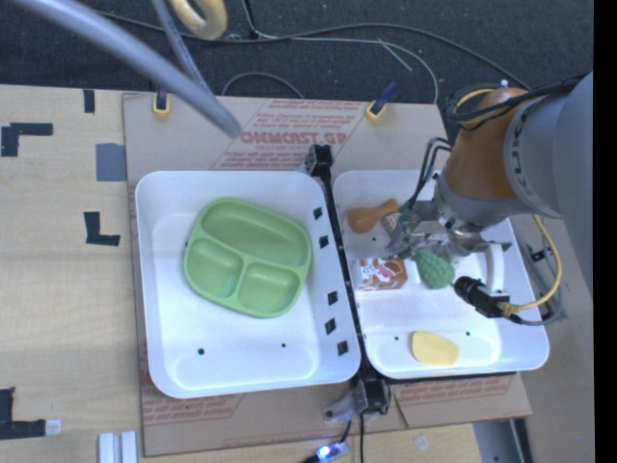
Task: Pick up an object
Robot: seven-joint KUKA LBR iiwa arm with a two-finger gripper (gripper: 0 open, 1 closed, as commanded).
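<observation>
Arm bent over right bin [525,355] (hand [416,242] low).

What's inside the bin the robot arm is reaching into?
In the right bin I see a yellow piece, a green bumpy thing, a red and white packet and a brown thing. The gripper covers whatever lies right under it.

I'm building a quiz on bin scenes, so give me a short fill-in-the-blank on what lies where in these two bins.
1. The green divided tray lies in the ____ bin of the camera view.
2. The yellow object lies near the right bin's ____ edge.
3. The tray has ____ compartments.
4. The gripper is over the ____ bin, beside the green bumpy object.

Missing words: left; front; three; right
</observation>
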